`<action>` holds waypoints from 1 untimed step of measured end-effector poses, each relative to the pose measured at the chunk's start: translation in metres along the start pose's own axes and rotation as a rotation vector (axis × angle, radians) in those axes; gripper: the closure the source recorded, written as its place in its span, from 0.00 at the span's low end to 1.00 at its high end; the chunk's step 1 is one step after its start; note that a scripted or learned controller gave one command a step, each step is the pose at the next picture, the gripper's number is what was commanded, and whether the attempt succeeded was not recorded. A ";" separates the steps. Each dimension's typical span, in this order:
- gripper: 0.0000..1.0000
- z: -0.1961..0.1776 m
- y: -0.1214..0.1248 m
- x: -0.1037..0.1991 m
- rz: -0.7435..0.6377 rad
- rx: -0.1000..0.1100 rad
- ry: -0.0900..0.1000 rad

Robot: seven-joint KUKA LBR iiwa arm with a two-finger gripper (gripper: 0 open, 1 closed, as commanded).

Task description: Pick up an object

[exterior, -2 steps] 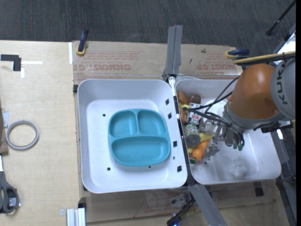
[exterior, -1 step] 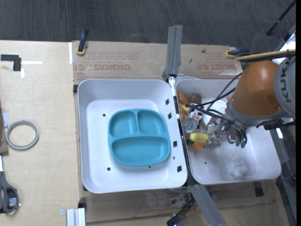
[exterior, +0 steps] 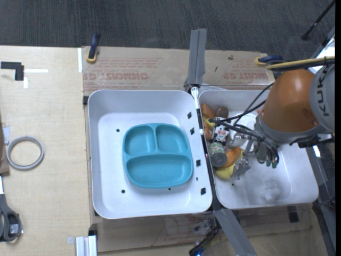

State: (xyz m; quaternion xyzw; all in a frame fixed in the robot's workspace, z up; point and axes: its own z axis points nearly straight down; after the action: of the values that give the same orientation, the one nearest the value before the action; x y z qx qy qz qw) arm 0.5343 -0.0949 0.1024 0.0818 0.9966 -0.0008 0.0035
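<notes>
Two white bins (exterior: pixel 101 159), one blue plate (exterior: pixel 157 155).

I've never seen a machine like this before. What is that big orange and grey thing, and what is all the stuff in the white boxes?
That is a robot arm, seen by a camera looking down from above the bench. At its end is a gripper, like a small hand, reaching into the right bin. It hangs next to a pile of small things crowded against that bin's left wall. I cannot tell if it holds anything. The left bin has a blue divided plate. Beside the bins lie a grey ring and scissors.
</notes>
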 end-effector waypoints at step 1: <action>0.00 0.010 0.006 -0.020 0.108 -0.001 0.004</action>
State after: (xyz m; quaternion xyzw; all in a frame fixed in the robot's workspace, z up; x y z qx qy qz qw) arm 0.5553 -0.0923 0.0925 0.1355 0.9908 0.0001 0.0017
